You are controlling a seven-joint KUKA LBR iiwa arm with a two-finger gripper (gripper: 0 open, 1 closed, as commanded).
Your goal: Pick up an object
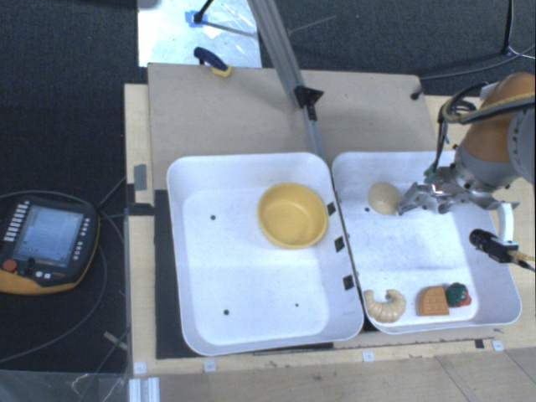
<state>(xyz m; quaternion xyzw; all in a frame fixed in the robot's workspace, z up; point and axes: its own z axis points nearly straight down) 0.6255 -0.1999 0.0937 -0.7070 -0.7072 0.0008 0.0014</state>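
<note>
My gripper (425,204) hangs over the back half of the right bin (419,249), open, with nothing between its fingers. A beige rounded object (384,198) lies just left of it, close to the left fingertip but apart from it. Along the bin's front edge lie a pale curled croissant-shaped piece (385,305), an orange-brown flat piece (433,301) and a small green and red item (457,294). A yellow bowl (292,215) sits upright in the back right part of the left bin (243,300).
The arm's grey and orange wrist (502,132) comes in from the right above the bin's back corner. A slanted metal pole (280,48) crosses the bench behind the bins. A control pendant (46,241) lies off the bench at left.
</note>
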